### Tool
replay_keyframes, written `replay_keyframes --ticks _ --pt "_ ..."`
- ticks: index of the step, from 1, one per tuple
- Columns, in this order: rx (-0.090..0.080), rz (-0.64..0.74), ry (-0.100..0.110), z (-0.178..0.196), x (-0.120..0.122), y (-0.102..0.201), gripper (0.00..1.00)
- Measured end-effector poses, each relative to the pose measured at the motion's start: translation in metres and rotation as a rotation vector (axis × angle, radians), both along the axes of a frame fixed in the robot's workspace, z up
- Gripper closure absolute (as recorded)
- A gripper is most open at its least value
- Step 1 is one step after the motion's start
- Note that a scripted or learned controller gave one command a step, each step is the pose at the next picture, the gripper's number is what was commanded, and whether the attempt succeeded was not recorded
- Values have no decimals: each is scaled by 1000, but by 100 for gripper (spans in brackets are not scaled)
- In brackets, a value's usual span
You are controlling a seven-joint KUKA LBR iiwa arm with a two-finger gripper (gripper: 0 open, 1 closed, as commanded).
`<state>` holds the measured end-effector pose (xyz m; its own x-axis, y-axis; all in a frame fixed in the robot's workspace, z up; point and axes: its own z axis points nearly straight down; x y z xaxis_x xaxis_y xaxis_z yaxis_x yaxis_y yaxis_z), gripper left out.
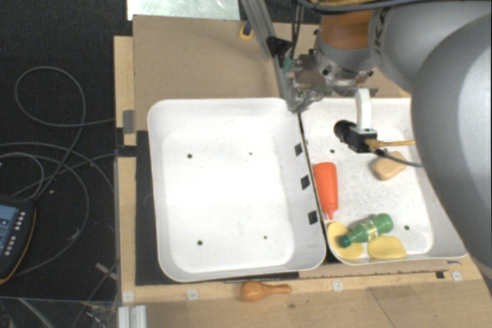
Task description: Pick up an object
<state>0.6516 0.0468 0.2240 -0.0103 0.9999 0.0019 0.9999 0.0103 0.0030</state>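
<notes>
My gripper (299, 97) hangs over the far end of the divide between the two bins, above the right bin's (419, 200) back left corner. In that bin, an orange carrot-shaped piece (326, 187) lies along the left wall. A green bottle (366, 229) rests near the front, with a yellow lump (386, 246) in front of it and a yellow curved piece (335, 233) to its left. A tan piece (388, 167) lies further back on the right. Nothing shows between the fingers.
The left white bin (163, 188) sits beside the right one, sharing a raised rim. An orange-brown gourd shape (263, 289) lies on the bench in front of the bins. The big grey arm covers the right side of the view.
</notes>
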Motion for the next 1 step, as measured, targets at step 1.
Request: replay_keyframes --ticks 1 --pt "0 -1 0 -5 20 47 100"
